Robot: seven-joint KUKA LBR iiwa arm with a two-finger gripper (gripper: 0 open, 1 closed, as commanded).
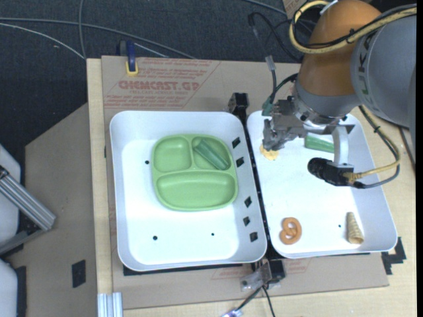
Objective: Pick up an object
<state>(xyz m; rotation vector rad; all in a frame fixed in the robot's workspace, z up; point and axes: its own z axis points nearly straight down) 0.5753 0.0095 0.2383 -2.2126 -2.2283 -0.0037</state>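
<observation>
My gripper (pixel 271 144) hangs low over the back left part of the right bin (pixel 377 197), close to the wall between the bins. A small yellow piece (pixel 269 154) lies right under its tip, partly hidden by it. A green block (pixel 322 142) lies just to the right of the gripper, half covered by the arm. Near the front of the same bin lie a brown pretzel (pixel 290 230) and a tan cone (pixel 355 228).
The left bin (pixel 132 197) holds a green divided plate (pixel 192 193) with a dark green pickle-like piece (pixel 212 152) in its back right compartment. The arm's orange band (pixel 330 51) and a black cable fitting (pixel 328 170) hang over the right bin's back half.
</observation>
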